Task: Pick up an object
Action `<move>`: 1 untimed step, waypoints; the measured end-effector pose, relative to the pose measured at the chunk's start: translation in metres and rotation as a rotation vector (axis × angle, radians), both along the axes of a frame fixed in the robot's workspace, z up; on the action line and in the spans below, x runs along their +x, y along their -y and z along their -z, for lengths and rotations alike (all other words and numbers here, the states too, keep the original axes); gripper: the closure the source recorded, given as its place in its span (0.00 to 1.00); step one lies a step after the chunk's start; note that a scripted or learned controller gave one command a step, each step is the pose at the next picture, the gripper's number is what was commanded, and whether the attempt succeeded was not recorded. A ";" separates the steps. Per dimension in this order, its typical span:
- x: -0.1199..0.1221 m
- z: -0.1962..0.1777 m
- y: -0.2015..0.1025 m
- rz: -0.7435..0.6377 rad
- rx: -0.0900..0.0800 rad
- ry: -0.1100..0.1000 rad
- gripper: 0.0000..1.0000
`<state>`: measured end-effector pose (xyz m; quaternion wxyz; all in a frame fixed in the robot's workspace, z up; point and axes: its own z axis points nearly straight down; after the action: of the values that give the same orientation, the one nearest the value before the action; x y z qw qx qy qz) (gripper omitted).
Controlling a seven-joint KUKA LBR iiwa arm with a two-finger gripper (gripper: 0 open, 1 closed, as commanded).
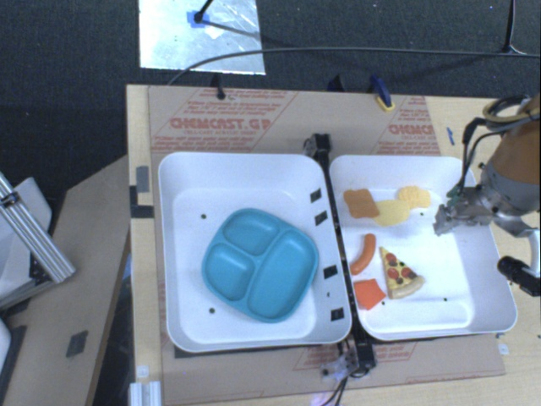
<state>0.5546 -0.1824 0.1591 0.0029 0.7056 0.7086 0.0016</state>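
The jaws (445,219) hang over the right bin (486,311), close to its right edge; whether they are spread cannot be told. White floor lies bare around them. Six flat toy foods sit on the bin's left side: toast (361,203), two yellow rounds (414,196), one sausage (363,253), one pizza slice (399,272), one orange piece (369,293). One smooth blue plate (259,263) fills the left bin (182,227).

Dark carpet (68,74) w/ foil sheet (201,24)

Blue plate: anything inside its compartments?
The blue plate in the left bin shows three bare compartments, nothing in them. Whatever lies beneath the plate is covered.
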 end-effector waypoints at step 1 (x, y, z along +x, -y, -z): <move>0.000 -0.063 -0.005 -0.002 0.000 0.001 1.00</move>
<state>0.5544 -0.1770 0.2220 0.0033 0.7049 0.7093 0.0019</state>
